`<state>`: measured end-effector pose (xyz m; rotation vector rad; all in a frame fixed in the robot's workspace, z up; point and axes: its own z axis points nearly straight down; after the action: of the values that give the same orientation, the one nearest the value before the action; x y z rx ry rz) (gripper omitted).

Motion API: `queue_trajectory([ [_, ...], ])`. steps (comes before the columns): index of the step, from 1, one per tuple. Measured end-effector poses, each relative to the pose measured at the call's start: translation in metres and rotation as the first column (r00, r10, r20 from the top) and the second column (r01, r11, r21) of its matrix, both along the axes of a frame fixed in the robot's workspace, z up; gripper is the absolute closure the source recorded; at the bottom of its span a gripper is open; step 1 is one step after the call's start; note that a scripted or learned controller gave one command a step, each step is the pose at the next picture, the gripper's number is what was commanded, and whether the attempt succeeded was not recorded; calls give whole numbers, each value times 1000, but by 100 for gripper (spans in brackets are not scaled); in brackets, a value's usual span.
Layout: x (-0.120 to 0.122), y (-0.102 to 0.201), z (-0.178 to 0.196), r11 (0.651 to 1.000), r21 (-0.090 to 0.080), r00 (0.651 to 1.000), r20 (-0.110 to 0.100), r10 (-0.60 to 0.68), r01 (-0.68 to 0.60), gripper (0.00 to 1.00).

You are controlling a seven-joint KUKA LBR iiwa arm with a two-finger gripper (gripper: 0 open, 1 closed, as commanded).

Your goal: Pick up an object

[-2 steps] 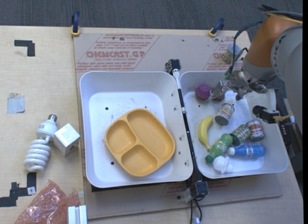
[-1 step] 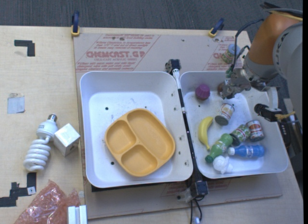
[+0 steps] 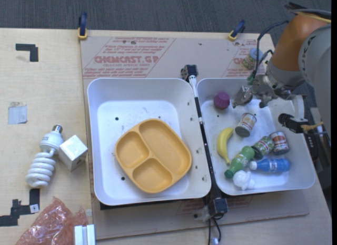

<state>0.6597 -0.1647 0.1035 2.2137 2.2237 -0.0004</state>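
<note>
My gripper (image 3: 253,98) hangs over the back of the right bin (image 3: 300,182), its two dark fingers spread apart and nothing between them. Just left of it lies a purple ball (image 3: 221,100). A small tin can (image 3: 245,124) sits right below the fingers. Further forward are a banana (image 3: 225,143), a green bottle (image 3: 241,160), a blue bottle (image 3: 271,165), two more small cans (image 3: 273,143) and a white object (image 3: 241,180).
The left bin (image 3: 100,133) holds a yellow divided plate (image 3: 152,155). On the bench to the left lie a spiral light bulb (image 3: 43,158), a white cube (image 3: 73,152) and a pink mesh bag (image 3: 50,223). The arm's orange band (image 3: 295,41) rises at the right.
</note>
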Motion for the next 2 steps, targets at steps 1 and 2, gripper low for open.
queue_trajectory([
  [1,-1,-18,54,1000,1,1000,-1,-5,5,0],
  [2,-1,-10,37,1000,1,1000,-2,-3,3,0],
])
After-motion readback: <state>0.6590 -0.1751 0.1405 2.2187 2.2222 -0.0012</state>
